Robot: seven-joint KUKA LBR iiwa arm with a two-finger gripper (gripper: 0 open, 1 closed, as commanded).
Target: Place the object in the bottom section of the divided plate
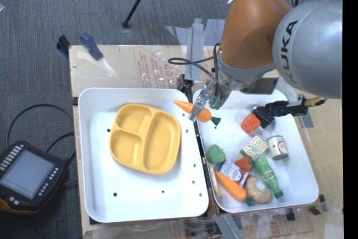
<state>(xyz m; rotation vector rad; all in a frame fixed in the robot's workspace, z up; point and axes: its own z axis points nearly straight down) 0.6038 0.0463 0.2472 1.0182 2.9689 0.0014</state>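
Gripping the carrot (191, 108) is the tool (199, 111)

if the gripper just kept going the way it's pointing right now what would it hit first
The gripper points down and to the picture's left, with a toy carrot between its fingers. Straight on, it would probably meet the left bin's right rim or floor beside the yellow divided plate; depth is unclear.

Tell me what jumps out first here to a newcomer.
The big grey-and-orange arm reaching in from the right, its gripper holding a toy carrot over the rim between the two bins. Next, the yellow plate in the left bin, and the toy food pile in the right.
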